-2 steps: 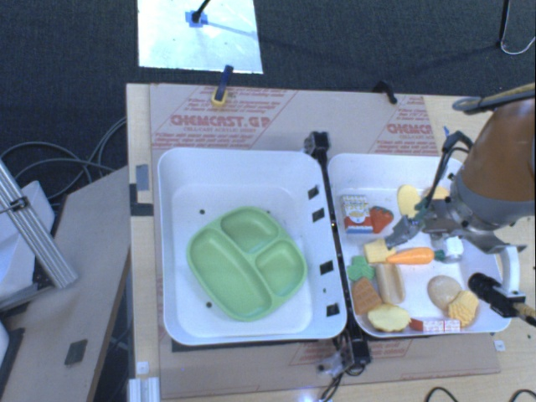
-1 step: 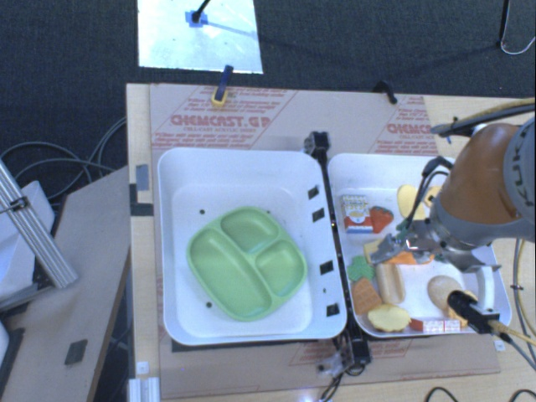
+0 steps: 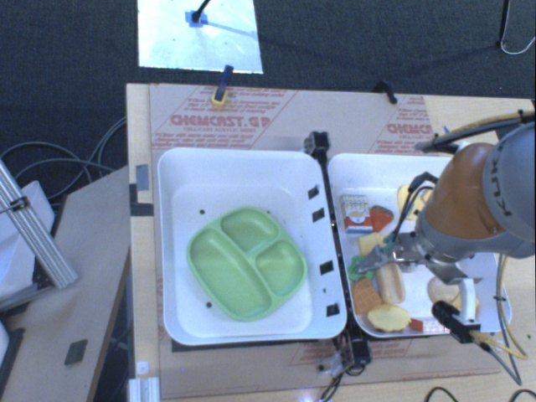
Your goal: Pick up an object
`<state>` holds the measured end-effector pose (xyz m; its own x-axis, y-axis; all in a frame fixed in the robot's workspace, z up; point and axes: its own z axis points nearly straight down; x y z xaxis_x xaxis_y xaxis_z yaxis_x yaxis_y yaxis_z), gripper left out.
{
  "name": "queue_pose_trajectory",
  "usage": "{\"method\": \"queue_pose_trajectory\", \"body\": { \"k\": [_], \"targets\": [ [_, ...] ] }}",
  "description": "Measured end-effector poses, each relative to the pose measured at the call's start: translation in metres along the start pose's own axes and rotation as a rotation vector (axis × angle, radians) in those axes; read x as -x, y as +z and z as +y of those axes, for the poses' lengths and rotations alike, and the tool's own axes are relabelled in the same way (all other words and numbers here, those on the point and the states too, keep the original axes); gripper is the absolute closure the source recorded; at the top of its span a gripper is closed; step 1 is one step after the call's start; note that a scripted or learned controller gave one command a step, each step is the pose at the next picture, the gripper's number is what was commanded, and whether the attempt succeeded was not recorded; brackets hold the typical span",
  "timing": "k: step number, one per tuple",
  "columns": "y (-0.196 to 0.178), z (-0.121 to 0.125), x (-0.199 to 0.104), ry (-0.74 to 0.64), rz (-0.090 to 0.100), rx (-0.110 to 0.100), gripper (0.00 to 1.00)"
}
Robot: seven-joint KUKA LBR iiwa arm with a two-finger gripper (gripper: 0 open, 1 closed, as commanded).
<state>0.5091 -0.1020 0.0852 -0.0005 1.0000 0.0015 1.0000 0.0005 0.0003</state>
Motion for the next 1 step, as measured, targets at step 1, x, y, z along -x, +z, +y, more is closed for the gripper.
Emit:
{"method": "queue_pose_trajectory", "body": {
  "k": [1],
  "targets": [
    [-0.0135, 0.0024, -0.0005, -0.001, 0.000, 0.007, 1.00]
  ]
}}
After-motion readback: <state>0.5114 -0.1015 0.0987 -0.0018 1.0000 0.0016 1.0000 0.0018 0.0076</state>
